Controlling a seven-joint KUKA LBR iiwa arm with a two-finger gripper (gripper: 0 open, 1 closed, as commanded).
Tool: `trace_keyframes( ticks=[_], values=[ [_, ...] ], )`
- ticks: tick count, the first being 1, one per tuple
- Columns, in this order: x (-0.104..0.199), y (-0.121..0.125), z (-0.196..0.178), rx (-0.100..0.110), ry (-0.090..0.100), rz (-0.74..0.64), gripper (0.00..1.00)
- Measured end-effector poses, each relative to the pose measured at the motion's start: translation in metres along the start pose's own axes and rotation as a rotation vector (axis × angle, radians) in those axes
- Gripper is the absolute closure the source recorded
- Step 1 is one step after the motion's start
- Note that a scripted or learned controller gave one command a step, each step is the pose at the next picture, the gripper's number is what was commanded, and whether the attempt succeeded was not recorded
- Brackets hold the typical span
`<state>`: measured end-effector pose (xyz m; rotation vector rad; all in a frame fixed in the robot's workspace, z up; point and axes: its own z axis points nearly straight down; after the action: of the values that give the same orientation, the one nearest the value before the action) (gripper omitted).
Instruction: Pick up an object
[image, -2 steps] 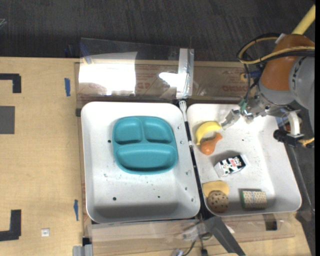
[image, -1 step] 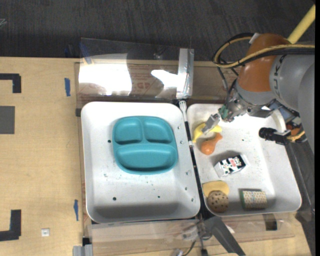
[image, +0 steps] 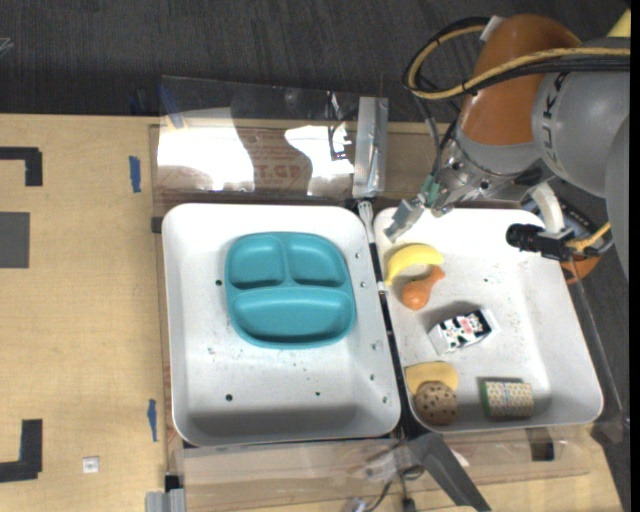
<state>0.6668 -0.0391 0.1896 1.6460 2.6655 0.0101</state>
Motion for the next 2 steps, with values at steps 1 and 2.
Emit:
trace_keyframes(
  ticks=[1,2],
  values=[
    [-0.04,-0.064,0.096,0.013,0.005,-0.029,0.0],
    [-0.026,-0.106,0.101,0.007,0.002,0.292,0.0]
  ],
)
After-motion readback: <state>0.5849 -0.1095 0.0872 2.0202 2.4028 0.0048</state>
